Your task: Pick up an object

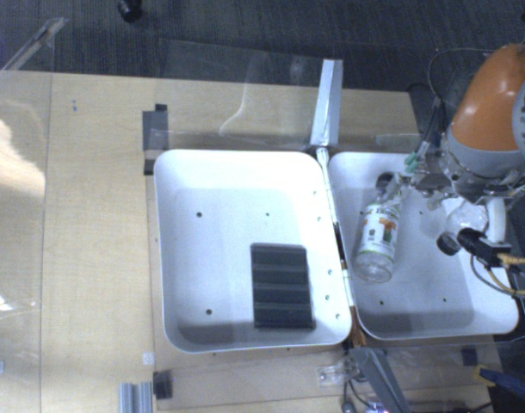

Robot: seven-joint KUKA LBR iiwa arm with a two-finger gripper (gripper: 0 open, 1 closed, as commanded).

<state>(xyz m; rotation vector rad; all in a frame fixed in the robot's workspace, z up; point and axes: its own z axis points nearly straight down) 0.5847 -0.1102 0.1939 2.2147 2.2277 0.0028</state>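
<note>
Gripper (415, 172) is hanging over the right bin (495, 317), toward that bin's 12 o'clock edge, below the arm's orange band (495, 101) and grey wrist. Whether it is open or closed cannot be told from this angle, since the wrist body and its cables are covering the tip. Nothing is showing as held.

Lying in the right bin is a clear bottle (378, 235) with a white, green and orange label. It is resting on its side, with the dark cap end pointing to about 12 o'clock and the clear base pointing to about 6 o'clock. The bottle is occupying the bin's 9 o'clock side, close to the wall shared with the left bin. The cap end is sitting just beside the gripper, at its 9 o'clock; contact between them cannot be confirmed.

Lying in the left bin (185, 231) is a black ribbed block (281, 286), flat on the floor toward 5 o'clock of that bin, well apart from the bottle. Both bins are sitting side by side on a wooden bench (82, 231).
</note>
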